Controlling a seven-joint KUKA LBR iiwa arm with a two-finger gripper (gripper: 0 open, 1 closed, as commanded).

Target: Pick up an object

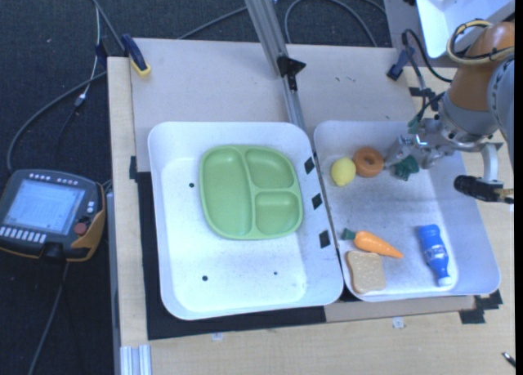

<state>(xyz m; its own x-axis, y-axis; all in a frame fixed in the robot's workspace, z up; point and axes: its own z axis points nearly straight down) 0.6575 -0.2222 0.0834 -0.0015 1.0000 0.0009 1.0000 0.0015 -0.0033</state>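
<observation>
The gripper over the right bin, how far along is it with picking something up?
Done: the gripper has reached the right bin and sits low at its far end, beside the orange donut and yellow lemon.
In hand: nothing visibly lifted; a small dark green thing sits right at its tip.
Left: grasping and lifting. The carrot, bread slice and blue bottle lie untouched.

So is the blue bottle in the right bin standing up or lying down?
Lying down. The blue bottle rests flat on the right bin floor, its white cap pointing toward the bin's near edge.
</observation>
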